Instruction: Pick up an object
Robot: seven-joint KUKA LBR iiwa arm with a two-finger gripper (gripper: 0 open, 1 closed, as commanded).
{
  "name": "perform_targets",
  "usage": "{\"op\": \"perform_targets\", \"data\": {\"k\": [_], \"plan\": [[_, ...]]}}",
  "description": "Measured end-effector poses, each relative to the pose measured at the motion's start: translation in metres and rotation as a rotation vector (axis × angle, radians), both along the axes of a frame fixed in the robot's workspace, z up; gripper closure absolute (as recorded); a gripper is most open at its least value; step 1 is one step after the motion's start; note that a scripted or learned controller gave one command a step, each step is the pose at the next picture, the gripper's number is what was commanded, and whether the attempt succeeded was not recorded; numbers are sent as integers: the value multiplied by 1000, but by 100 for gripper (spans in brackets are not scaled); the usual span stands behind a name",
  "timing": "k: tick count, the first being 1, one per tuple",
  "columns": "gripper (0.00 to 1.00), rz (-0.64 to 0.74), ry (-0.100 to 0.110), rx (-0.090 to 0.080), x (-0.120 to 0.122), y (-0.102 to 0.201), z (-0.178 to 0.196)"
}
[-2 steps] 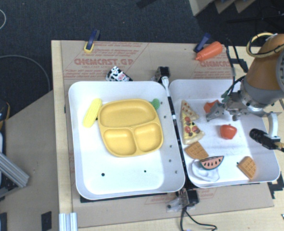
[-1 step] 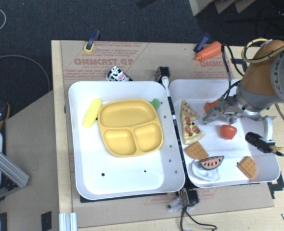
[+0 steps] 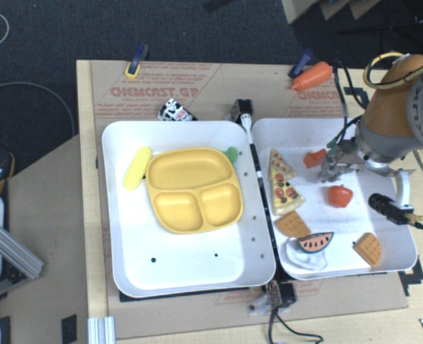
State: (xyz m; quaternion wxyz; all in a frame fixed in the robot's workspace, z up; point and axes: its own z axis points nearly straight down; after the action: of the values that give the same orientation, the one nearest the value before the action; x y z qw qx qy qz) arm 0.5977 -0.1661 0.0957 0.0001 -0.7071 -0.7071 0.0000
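We read the coming move as hinging on one relation: the small red rounded toy, tomato-like, lies in the right-hand shallow white bin, just below and slightly right of the grey two-finger gripper in the frame. A second small red piece sits just to its upper left, so the tool hangs between the two, near both. We cannot tell whether the fingers are apart or together; the wrist hides their gap. The red toy looks roundish, with no clear long axis, so in our judgement a short shift toward the lower right matters more than any turn of the wrist.
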Motion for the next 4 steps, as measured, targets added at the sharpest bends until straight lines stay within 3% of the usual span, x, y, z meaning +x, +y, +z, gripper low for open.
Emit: {"op": "perform_targets", "data": {"k": [2,3,4], "plan": [[100,2,-9,-3,6,17,109],[100,2,-6,-2,7,17,131],[100,5,-4,0,29,67,121]]}}
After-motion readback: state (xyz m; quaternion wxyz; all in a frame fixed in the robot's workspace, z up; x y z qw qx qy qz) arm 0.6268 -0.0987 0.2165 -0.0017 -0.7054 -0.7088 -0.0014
